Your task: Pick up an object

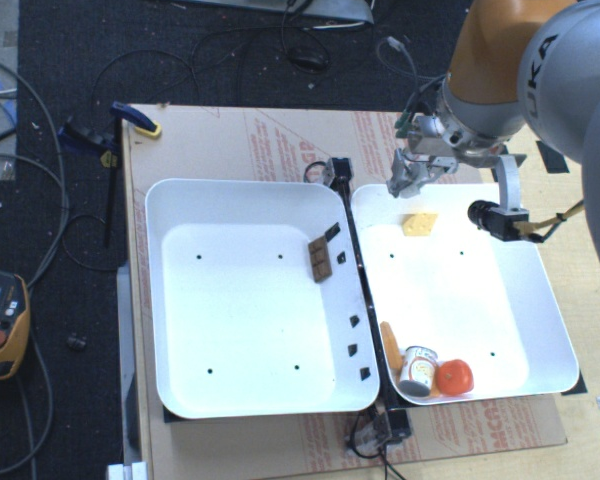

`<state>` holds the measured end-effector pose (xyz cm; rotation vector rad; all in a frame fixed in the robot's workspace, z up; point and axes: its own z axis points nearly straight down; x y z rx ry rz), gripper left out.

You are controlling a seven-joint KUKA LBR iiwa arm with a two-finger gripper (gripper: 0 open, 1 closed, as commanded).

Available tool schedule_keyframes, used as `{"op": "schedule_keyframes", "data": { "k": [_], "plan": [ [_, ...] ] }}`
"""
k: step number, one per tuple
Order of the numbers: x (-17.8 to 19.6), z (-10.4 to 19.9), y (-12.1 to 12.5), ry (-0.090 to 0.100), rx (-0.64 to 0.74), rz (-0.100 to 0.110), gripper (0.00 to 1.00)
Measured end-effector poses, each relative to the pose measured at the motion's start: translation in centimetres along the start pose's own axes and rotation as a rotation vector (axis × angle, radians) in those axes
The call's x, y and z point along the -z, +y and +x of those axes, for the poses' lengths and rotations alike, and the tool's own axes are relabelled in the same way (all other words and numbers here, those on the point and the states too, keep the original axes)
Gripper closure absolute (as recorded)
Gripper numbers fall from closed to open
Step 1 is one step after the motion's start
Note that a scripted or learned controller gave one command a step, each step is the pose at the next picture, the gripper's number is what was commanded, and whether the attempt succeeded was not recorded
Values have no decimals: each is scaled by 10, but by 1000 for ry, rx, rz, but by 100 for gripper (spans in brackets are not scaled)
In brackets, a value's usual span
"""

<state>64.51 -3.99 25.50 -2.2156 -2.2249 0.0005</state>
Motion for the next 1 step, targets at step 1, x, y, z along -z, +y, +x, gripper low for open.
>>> {"op": "schedule_keyframes", "data": {
  "k": [1],
  "plan": [
    [2,53,-6,0,0,-1,100]
  ]
}}
